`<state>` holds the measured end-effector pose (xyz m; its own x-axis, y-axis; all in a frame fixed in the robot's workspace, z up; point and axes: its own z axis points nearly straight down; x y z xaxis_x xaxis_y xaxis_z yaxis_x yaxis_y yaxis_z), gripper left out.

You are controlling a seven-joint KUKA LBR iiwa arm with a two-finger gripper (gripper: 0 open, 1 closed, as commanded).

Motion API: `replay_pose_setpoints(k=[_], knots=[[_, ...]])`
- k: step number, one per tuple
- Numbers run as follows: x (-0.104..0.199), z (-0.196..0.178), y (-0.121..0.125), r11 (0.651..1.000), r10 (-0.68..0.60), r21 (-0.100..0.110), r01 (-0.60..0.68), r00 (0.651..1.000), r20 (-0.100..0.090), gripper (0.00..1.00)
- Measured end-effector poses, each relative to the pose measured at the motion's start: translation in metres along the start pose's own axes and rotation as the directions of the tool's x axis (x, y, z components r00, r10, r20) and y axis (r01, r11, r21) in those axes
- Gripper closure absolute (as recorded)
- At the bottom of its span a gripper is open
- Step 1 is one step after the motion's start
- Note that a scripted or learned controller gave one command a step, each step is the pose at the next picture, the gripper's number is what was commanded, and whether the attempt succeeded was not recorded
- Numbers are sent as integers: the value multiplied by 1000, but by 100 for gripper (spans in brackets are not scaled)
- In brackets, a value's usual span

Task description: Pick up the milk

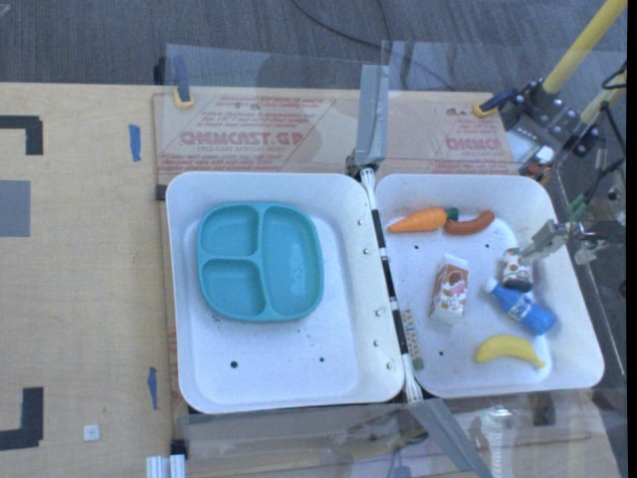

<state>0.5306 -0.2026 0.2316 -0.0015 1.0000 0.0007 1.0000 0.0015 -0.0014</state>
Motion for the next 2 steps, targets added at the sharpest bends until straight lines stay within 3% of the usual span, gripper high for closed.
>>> replay_pose_setpoints(k=[1, 2], knots=[[33, 124, -13, 966, -257, -4, 257, 966, 3, 0], [93, 143, 58, 971, -237, -10, 237, 972, 4, 0]])
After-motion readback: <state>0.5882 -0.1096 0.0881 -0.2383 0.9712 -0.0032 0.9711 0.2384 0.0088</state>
